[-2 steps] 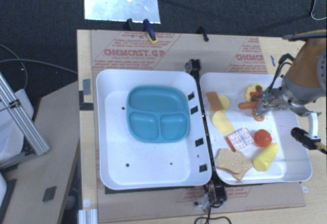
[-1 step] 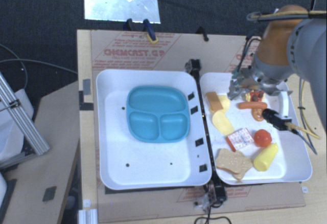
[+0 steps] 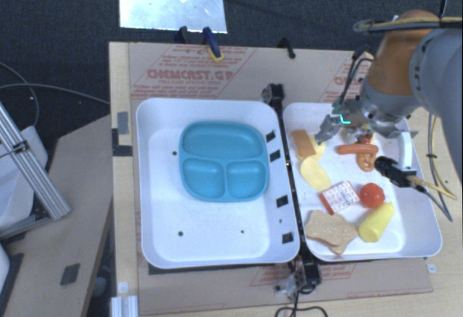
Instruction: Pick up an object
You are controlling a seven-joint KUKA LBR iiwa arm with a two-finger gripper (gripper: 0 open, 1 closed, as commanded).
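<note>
**Ana:** Camera view has the gripper (image 3: 327, 128) low over the right bin (image 3: 427, 239), at its far side. What sits closest to it?

**Ben:** The orange block (image 3: 303, 143), by my reading. Taking the gripper as the landmark, the block lies just beside it, toward the divider between the bins and a touch nearer the camera. Its long axis runs roughly from the far edge of the bin toward the near edge, slightly tilted.

**Ana:** And the sausage (image 3: 357, 150)?

**Ben:** On the other side of the gripper, toward the arm, lying crosswise. Near, but I'd judge the block the likelier target, since the fingers (image 3: 322, 132) point down toward it.

**Ana:** Are they spread or closed?

**Ben:** Honestly I cannot tell. They read as a dark cluster under a teal light, and the gap, if there is one, is too small to make out. Nothing appears between them, so I would not say anything is held. Whether a tip touches the block, I cannot tell either.

**Ana:** Other candidates?

**Ben:** Farther from the gripper, toward the camera: a pale yellow piece (image 3: 315, 174) just past the block, then a red and white packet (image 3: 340, 196), a tomato (image 3: 372, 195), a bread slice (image 3: 330, 229) and a yellow bottle shape (image 3: 376, 222). The blue tray (image 3: 221, 161) sits well apart in the left bin (image 3: 155, 236).

**Ana:** So the coming move turns on a small shift toward the divider.

**Ben:** That is my judgement, with the fingers straddling the block's narrow width.
</note>
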